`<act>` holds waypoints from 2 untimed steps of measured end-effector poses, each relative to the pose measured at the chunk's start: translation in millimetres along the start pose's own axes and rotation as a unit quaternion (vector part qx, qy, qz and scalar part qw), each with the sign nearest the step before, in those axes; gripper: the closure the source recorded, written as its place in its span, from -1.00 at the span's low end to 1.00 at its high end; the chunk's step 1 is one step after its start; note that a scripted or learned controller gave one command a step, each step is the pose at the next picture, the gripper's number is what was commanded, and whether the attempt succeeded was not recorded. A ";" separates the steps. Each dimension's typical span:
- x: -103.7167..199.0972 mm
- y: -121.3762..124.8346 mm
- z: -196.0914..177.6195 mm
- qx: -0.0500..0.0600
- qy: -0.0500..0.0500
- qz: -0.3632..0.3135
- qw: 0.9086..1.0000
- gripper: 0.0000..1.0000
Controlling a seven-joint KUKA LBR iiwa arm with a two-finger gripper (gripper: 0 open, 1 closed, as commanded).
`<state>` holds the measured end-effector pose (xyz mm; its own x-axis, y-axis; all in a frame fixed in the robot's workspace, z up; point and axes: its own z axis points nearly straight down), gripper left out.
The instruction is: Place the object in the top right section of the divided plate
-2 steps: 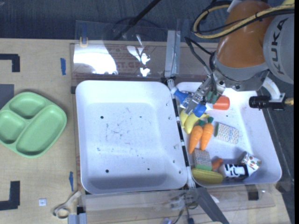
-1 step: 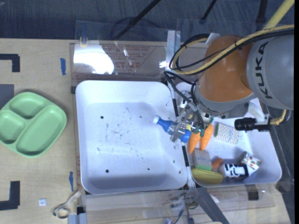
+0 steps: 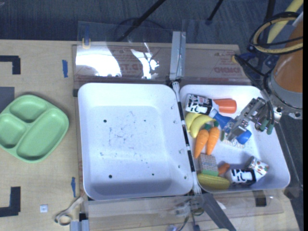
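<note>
Camera view has my hand point(image 3: 234, 130) down in the right bin point(image 3: 274, 150), right over the blue bottle point(image 3: 230, 124) beside the toy carrots point(image 3: 207, 141). Honestly can't tell what it's doing there. Green divided plate point(image 3: 32, 127) sits far left on the bench point(image 3: 38, 191).
</note>
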<state>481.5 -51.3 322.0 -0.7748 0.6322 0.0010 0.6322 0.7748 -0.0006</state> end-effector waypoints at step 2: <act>38.7 129.9 121.8 -0.001 -0.001 -0.194 0.981 1.00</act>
<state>533.5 73.8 200.2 -0.9570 0.2901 -0.0010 0.2901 0.9570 0.0020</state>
